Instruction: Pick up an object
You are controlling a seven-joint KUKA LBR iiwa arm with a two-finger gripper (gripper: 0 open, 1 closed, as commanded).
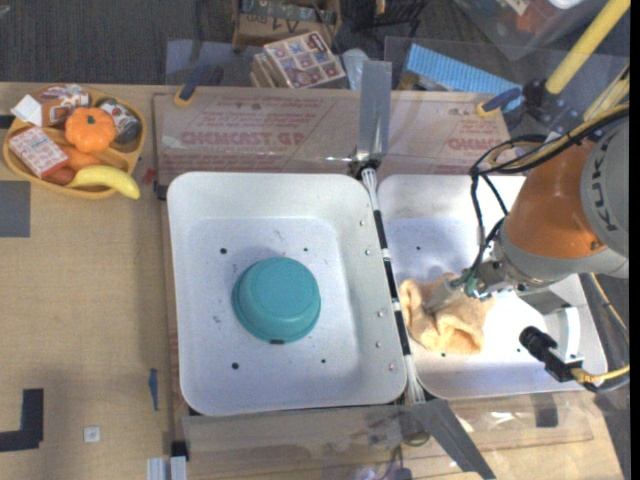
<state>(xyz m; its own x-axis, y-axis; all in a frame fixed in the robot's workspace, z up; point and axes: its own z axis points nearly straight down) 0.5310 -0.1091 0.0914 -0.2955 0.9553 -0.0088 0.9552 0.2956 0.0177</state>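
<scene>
A crumpled pale yellow cloth [445, 320] lies at the near left of the right bin [440, 218]. My gripper [462, 288] reaches in from the right and is down on the cloth's upper right part, touching or pinching its folds. A teal bowl [277, 298] sits upside down in the middle of the left bin [200, 218].
A yellow dish [20, 158] with an orange toy pumpkin, a banana and small boxes stands at the far left on the wooden bench. A cardboard sheet [260, 133] lies behind the bins. The arm's orange band hangs over the right bin's right half.
</scene>
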